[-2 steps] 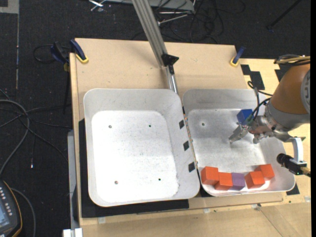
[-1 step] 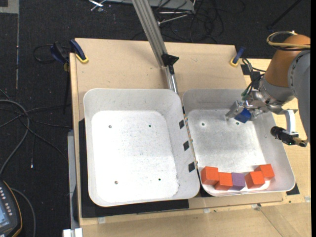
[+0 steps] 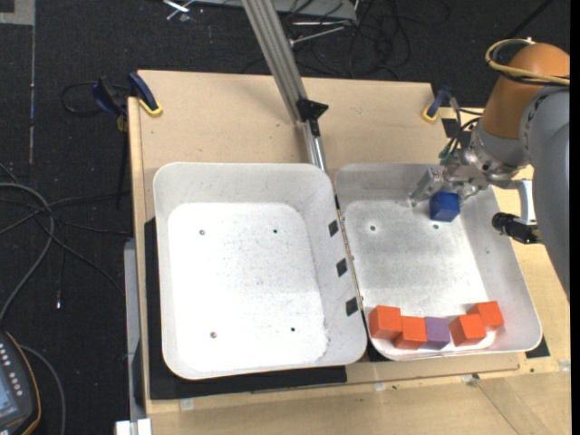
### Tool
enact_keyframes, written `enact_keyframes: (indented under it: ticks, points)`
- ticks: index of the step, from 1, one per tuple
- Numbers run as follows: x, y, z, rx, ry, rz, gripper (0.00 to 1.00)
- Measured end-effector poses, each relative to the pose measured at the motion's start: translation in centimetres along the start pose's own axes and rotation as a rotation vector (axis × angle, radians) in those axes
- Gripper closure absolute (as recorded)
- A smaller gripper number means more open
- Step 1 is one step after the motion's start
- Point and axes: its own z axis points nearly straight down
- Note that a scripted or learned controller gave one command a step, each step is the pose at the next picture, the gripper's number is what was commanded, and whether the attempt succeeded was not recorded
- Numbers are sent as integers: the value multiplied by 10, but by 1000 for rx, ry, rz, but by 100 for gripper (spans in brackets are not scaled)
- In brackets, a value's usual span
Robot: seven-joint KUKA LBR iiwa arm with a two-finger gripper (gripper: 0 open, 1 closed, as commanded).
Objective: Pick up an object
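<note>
A: What is shown at the upper right of the frame?

B: A small blue cube-shaped block [image 3: 444,207] is seen between the fingers of the two-finger metal gripper [image 3: 442,196], over the far end of the right-hand shallow white bin [image 3: 507,270]. The jaws appear clenched on it; whether it is lifted clear of the floor cannot be told.

A: How is it likely to handle?

B: It is judged light, stiff and flat-sided, best taken across two opposite faces, though a smooth surface might slip.

A: What else is pictured?

B: Four orange blocks [image 3: 388,321] and one purple block [image 3: 437,331] are lined along the bin's near wall, lower right. The left-hand white bin [image 3: 172,198] sits beside it.

A: Any writing?

B: No label or brand can be read.
</note>
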Motion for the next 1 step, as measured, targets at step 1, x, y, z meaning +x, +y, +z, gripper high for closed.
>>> enact_keyframes:
  ticks: [1]
  points:
    - [0, 0, -11, -4, -3, -3, 100]
